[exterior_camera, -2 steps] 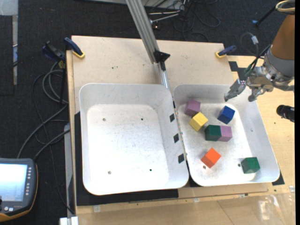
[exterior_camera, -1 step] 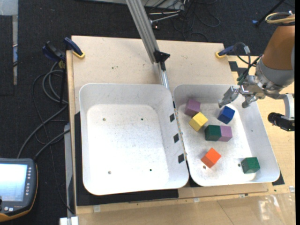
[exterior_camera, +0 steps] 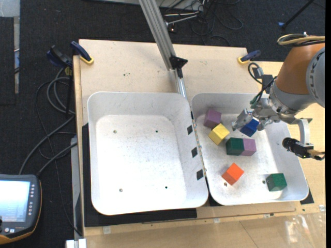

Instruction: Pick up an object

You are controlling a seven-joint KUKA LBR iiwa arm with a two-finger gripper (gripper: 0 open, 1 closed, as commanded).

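Observation:
My gripper (exterior_camera: pixel 249 122) hangs over the upper middle of the right bin (exterior_camera: pixel 297 190), reaching in from the right. A blue block (exterior_camera: pixel 250 127) sits between its fingers, and the gripper looks shut on it. The block appears slightly raised above the bin floor. Just below it a dark green block (exterior_camera: pixel 235 146) and a purple block (exterior_camera: pixel 250 147) lie side by side, touching.
Also in the right bin are a yellow block (exterior_camera: pixel 219 134), another purple block (exterior_camera: pixel 212 118), an orange block (exterior_camera: pixel 232 173) and a green block (exterior_camera: pixel 276 182). The left bin (exterior_camera: pixel 95 138) lies beside it. A metal pole (exterior_camera: pixel 158 27) slants over the bench's back.

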